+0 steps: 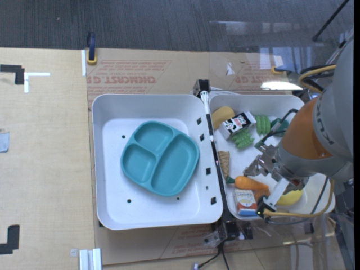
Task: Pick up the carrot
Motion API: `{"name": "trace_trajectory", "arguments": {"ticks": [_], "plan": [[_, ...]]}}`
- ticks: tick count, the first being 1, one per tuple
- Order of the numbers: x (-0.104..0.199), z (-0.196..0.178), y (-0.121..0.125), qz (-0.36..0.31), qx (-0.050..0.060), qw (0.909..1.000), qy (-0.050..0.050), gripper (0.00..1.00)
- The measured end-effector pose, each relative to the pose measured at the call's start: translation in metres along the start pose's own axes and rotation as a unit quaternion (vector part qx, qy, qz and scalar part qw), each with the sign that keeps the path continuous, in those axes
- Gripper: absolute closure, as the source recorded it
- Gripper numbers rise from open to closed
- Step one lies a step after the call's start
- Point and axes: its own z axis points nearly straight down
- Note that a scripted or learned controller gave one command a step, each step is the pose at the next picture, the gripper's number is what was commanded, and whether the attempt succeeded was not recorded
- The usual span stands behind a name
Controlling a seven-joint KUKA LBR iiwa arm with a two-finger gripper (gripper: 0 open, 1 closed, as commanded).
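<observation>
The carrot [251,183] is orange with a green tip at its left end. It lies flat in the front part of the right bin [287,99], just above a small printed box [246,201]. My gripper [262,166] hangs low over the bin, right above and slightly right of the carrot. Its grey wrist and orange band [306,135] reach in from the right. I cannot make out whether the gripper touches the carrot.
The right bin also holds a yellow piece [223,115], a black-and-white carton [236,124], green vegetables [262,124], a brown wafer [224,163] and a yellow banana [289,197]. A teal divided plate [160,157] lies in the left bin [104,167].
</observation>
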Motion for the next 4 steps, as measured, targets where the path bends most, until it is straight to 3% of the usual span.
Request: {"name": "trace_trajectory", "arguments": {"ticks": [1,2,3,4], "plan": [[-0.001,0.0,0.001,0.022,-0.001,0.9998,0.0,0.0],[-0.009,0.001,0.006,0.248,0.0,0.9687,-0.002,0.0],[-0.004,0.001,0.002,0.302,0.0,0.9532,-0.001,0.0],[0.011,0.001,0.009,0.276,0.0,0.9612,-0.002,0.0]]}}
